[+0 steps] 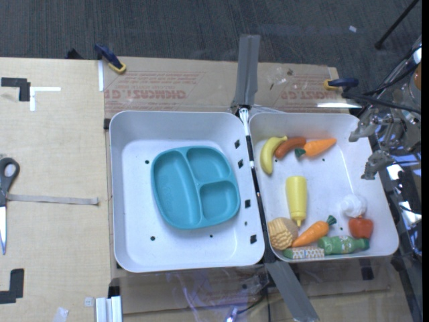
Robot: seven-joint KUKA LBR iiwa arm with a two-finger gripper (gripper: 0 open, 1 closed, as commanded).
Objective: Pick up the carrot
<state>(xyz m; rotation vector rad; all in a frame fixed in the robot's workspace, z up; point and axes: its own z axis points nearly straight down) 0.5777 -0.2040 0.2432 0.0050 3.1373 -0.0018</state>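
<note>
Two orange carrots lie in the right bin (367, 250). One carrot (319, 146) rests near the far wall, its green end touching a brown sausage (288, 145). The other carrot (312, 233) lies near the front, between a corn cob (282, 233) and a green bottle (342, 245). My gripper (360, 154) hangs over the right side of this bin, to the right of the far carrot and apart from it. Its fingers stand open with nothing between them.
The right bin also holds a banana (269, 154), a yellow bottle (296, 198), a white garlic bulb (352, 206) and a red tomato (360, 227). In the left bin (127, 180) sits a blue divided plate (196, 186). Scissors (5, 200) lie at the bench's left.
</note>
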